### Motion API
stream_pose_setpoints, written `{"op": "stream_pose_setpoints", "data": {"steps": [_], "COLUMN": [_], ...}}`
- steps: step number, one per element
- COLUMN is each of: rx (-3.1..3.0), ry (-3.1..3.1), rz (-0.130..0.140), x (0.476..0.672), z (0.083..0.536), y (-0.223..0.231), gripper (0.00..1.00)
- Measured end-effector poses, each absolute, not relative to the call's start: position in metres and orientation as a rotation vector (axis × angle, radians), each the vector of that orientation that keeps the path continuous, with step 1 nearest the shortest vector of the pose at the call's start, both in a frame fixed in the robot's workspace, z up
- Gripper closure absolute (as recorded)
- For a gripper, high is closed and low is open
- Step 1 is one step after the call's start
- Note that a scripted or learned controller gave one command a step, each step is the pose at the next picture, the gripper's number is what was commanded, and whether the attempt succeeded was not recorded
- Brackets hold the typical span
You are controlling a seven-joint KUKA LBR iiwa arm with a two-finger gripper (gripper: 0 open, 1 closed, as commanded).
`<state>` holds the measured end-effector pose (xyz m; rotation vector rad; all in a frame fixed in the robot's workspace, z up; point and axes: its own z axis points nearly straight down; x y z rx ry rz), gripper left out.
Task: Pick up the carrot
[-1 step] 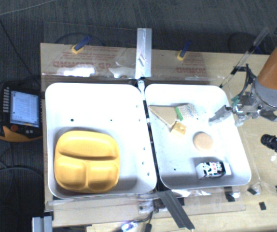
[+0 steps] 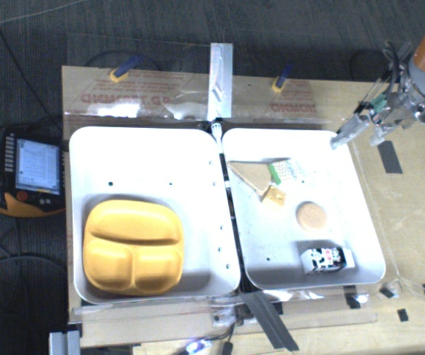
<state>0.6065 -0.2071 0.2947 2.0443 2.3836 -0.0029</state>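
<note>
A pale tan, cone-shaped piece with a green end lies in the upper left of the right bin, its tip pointing left. It is the nearest thing to a carrot here, and I see nothing orange. My gripper hovers over the right bin's upper right corner, well to the right of the cone. Its two fingers are spread apart with nothing between them.
A small yellow piece lies just below the cone. A round tan disc and a black-and-white item sit lower in the right bin. A big yellow bread-like block fills the lower left bin. A handheld pendant lies left of the bench.
</note>
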Motion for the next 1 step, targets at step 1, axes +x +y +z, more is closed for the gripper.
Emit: {"op": "stream_pose_setpoints", "data": {"steps": [1], "rx": [2.076], "ry": [2.358], "rz": [-0.005], "x": [0.6149], "z": [0.2796], "y": [-0.1526], "gripper": [0.00]}}
